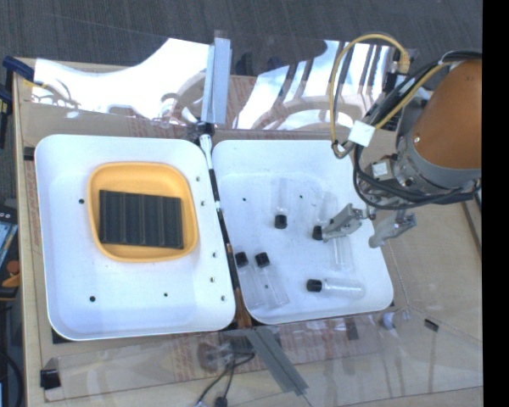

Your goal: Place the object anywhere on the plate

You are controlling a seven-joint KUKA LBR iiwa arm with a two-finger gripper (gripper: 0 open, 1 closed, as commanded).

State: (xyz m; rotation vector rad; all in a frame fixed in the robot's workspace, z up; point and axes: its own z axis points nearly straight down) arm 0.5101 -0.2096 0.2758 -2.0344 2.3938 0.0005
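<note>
Two shallow white bins sit side by side on the desk (pixel 458 329), touching along their inner edges; the left bin (pixel 64 253) carries a yellow plate (pixel 102 181) with a dark ribbed insert (pixel 142 219) in its middle, and the right bin (pixel 237 172) carries several small clear vials with black caps; the arm (pixel 450 117) reaches in from the right side of the camera view, its orange band bulking over the right bin's far right corner, grey wrist below it, with yellow and black cables (pixel 365 66) looping up and over to its left; the wrist tilts down and leftward, so the end effector (pixel 362 225) hangs just over the right bin's right half, its two grey fingers spread apart, one pointing left toward the bin's middle and the other hanging nearer the bin's right rim, with nothing seen between them; a capped vial (pixel 329 231) lies just at the tip of the left finger, whether touching it I cannot tell; another vial (pixel 280 206) lies near the bin's centre, a pair of vials (pixel 259 274) lies close to the left wall, and one more vial (pixel 335 287) lies on its side near the front; all of them are well apart from the plate.
</note>
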